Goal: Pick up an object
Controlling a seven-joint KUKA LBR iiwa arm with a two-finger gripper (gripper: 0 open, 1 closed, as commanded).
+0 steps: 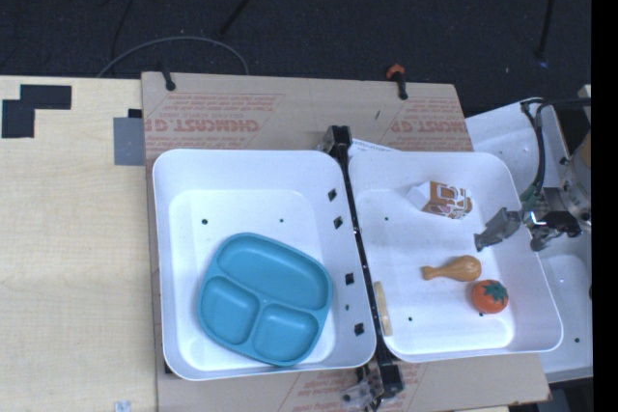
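Note:
In the right bin (406,343) lie three small things: a white and brown packet (446,199) at the back, a tan drumstick-shaped toy (452,270) in the middle, and an orange-red tomato toy with a green top (490,296) to its front right. My gripper (513,237) hangs over the bin's right side, just right of and above the drumstick toy. Its fingers stand apart, with nothing between them. The grey arm (565,207) reaches in from the right edge.
A blue divided plate (263,298) lies in the left bin (183,198). A black divider with clips (350,236) runs between the two bins. A cardboard sheet (290,116) lies under the bins, and the wooden bench (68,256) extends to the left.

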